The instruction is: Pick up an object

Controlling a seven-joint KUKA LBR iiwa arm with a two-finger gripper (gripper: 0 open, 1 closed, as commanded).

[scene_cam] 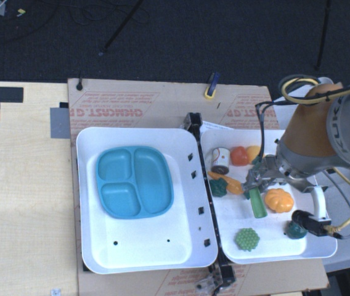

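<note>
Down in the right bin [323, 248], the gripper [256, 182] hangs over a long green stick [257, 203] beside an orange lump [279, 200]. Maybe it touches the stick's top; I cannot tell its grip.

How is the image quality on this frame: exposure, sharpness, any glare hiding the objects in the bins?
Camera view: lighting even, shadows soft; the white right bin is bright but not blown out; the blue divided tray shows mild sheen; small toys near the gripper are soft and low-resolution; the floor beyond the bench is very dark.
</note>
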